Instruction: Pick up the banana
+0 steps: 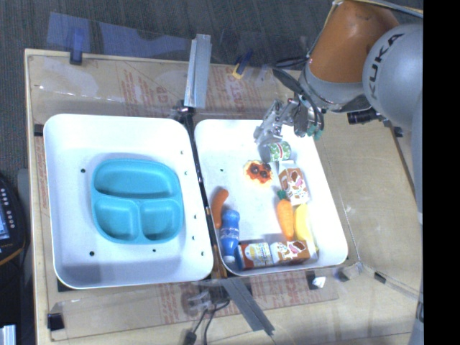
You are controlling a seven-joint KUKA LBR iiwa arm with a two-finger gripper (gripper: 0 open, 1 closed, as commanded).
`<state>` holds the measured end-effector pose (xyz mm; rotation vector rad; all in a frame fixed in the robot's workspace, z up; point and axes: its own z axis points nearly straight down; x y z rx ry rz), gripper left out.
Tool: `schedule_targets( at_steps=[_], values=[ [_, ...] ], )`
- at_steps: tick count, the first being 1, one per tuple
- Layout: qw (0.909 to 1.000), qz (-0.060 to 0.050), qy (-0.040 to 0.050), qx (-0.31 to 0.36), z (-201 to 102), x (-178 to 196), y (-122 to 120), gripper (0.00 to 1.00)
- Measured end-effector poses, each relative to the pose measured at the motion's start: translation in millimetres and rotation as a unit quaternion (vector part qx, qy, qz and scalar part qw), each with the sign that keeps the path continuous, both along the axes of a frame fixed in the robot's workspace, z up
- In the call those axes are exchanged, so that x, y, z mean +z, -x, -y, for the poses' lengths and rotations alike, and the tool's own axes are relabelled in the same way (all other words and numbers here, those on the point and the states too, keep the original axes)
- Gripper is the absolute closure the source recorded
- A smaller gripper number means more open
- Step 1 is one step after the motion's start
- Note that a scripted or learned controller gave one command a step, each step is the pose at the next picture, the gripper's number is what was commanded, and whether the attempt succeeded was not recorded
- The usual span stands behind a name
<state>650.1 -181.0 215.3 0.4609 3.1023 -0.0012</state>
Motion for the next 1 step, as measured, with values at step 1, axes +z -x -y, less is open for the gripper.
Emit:
schedule_targets(
  at_steps=[1],
  values=[
    [1.0000,-0.002,-0.0005,0.007,0.6,-3.2,1.3,1.00]
  ],
)
